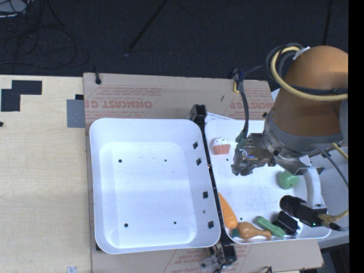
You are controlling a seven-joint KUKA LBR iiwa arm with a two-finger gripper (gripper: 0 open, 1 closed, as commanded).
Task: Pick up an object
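Observation:
My gripper [243, 166] hangs low over the middle of the right bin [259, 195], under the grey and orange arm. A small pink and white cupcake-like toy [220, 147] lies just to its left near the bin's back left corner. A green toy [288, 180] sits to the gripper's right, partly behind the arm. Along the front edge lie an orange carrot [227, 210], an orange-brown piece [251, 230] and a long green piece [269, 226]. I see nothing between the gripper and the bin floor.
The left bin [98, 152] stands beside the right one, with a black divider strip [208, 169] between them. Both rest on a cardboard sheet [148, 98] on the pale bench. Cables run from the wrist toward the back.

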